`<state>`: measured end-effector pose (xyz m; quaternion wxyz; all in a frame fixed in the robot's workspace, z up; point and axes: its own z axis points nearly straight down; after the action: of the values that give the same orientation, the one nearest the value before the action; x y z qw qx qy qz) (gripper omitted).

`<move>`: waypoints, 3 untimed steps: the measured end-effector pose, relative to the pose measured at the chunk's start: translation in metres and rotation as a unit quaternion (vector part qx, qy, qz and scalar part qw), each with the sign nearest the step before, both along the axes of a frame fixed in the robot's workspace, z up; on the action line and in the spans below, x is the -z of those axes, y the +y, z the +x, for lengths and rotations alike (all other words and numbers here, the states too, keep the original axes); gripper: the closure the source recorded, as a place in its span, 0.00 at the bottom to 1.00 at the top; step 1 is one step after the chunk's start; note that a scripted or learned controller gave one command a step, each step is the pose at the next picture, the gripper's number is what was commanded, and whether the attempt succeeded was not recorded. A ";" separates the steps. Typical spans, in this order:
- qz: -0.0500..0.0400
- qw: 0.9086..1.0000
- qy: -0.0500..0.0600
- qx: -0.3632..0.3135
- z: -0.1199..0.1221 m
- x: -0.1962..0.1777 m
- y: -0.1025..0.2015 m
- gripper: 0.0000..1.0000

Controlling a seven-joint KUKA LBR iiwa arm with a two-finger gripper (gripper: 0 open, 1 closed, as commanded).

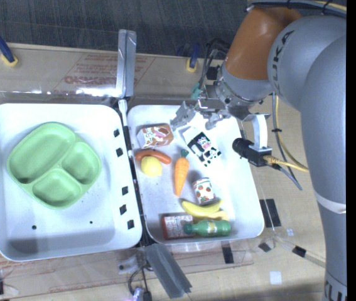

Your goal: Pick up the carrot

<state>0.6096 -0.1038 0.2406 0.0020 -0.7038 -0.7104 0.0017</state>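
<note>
The carrot [179, 175] lies just right of the lemon [152, 167]; it looks light, stiff and smooth. Grip its thicker upper half. The gripper [196, 116] hovers above it, fingers apart, holding nothing.

The banana [203, 209] partly hides the green bottle [209, 228] and small can [204, 190].

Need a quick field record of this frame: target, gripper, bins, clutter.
target: carrot, lying in right bin, untouched
gripper: above the bin's far edge, apart from the carrot, nothing between its fingers
left bin: holds green divided plate
beside carrot: lemon, small can, black-and-white cow-patterned item
near edge: banana, green bottle
</note>
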 end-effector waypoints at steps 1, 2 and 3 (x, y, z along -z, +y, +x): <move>0.000 1.000 -0.001 -0.025 -0.029 0.150 -0.019 0.00; -0.001 1.000 -0.001 -0.026 -0.029 0.139 -0.019 1.00; -0.006 0.997 -0.007 -0.074 -0.041 0.144 0.002 1.00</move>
<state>0.5684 -0.1016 0.0964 -0.0072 -0.6496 -0.7602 0.0010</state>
